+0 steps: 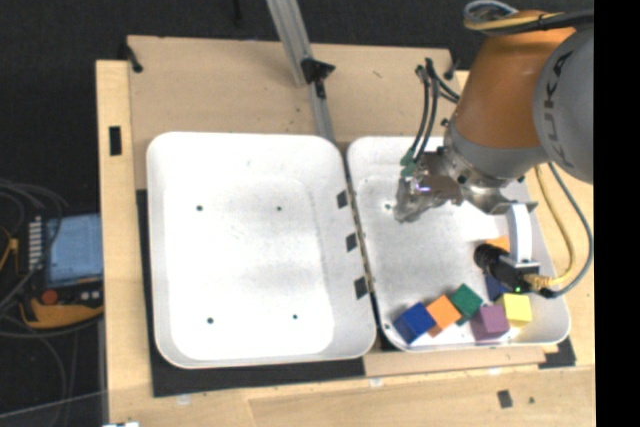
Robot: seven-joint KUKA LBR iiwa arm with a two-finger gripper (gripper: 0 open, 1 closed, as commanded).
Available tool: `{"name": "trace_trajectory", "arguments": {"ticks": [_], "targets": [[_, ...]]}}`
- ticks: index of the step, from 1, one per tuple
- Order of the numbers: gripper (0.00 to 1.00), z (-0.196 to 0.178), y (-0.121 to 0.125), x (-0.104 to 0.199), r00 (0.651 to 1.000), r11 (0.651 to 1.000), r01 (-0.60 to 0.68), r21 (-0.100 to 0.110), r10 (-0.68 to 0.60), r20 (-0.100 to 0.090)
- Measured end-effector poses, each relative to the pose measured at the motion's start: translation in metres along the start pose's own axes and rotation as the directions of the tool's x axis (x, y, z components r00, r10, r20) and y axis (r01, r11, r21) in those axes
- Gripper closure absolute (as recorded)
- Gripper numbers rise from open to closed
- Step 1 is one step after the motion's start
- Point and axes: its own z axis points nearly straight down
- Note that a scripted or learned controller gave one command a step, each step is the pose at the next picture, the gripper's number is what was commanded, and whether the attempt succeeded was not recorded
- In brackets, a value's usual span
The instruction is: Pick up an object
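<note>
The grey and orange arm (520, 105) comes in from the upper right of the frame and bends down over the right bin (425, 260), with its gripper (410, 202) hanging above the upper left part of that bin, near the wall it shares with the left bin (250, 245). From this slant the gripper's tip is small and blurred, so whether it is released or clenched cannot be told. The things to pick lie together along the lower edge of the right bin, toward the lower right of the frame and well apart from the gripper: a blue block (412, 322) furthest left, an orange block (443, 312) touching it on its right, a green block (466, 299) just beyond and a little higher, then a purple block (490, 321) and a yellow block (518, 307) side by side near the bin's lower right corner. Both white bins sit next to each other on the pale wooden bench (220, 85). A slim metal rail (285, 5) runs from the top centre of the frame down to the gap between the bins, and a blue box (76, 248) with cables sits at the far left edge
</note>
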Motion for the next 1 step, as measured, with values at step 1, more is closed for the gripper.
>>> {"name": "trace_trajectory", "arguments": {"ticks": [1], "targets": [[1.00, -0.0018, -0.0159, 0.0482, 1.000, 1.000, 0.002, 0.000, -0.002, -0.001]]}}
